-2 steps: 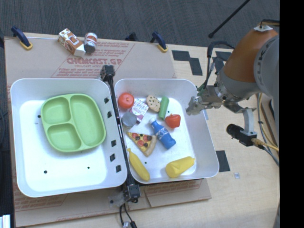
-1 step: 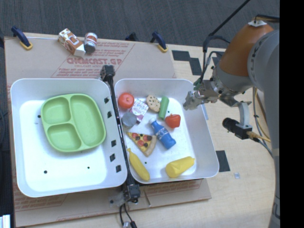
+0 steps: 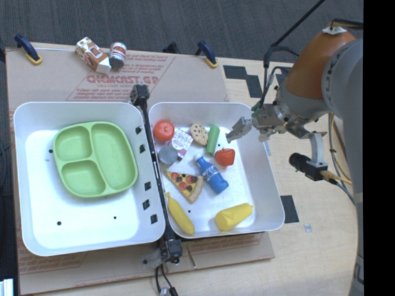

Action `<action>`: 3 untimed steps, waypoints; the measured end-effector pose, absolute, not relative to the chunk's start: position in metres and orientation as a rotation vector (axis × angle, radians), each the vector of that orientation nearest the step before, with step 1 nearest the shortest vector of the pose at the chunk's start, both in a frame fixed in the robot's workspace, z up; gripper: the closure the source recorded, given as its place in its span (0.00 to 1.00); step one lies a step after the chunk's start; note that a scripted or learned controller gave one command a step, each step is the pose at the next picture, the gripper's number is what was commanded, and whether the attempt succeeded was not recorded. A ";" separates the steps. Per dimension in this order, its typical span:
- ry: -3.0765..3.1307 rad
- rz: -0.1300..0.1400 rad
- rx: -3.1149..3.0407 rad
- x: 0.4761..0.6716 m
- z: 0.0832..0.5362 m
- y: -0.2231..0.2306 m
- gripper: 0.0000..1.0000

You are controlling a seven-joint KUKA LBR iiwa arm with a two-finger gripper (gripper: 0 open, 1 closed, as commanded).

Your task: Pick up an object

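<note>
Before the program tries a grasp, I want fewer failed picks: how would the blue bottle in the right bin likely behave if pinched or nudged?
The blue bottle lies on its side, so its rounded body would probably roll if nudged. It looks like smooth plastic, so possibly slippery. The pizza slice beside it may block rolling that way.

Bench [image 3: 321,227] with two white bins [image 3: 37,227]

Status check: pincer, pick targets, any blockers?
Pincer over right bin's right rim, nothing between its fingers. Toy food piled in that bin; nearest are red piece and green stick. Divided green plate in left bin.
</note>
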State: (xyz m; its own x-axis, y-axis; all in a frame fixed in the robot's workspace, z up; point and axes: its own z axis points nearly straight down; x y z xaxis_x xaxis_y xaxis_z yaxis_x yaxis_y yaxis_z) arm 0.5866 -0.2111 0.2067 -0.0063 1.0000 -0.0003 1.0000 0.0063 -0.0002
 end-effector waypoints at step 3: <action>2.226 0.001 2.213 0.573 0.237 -0.194 1.00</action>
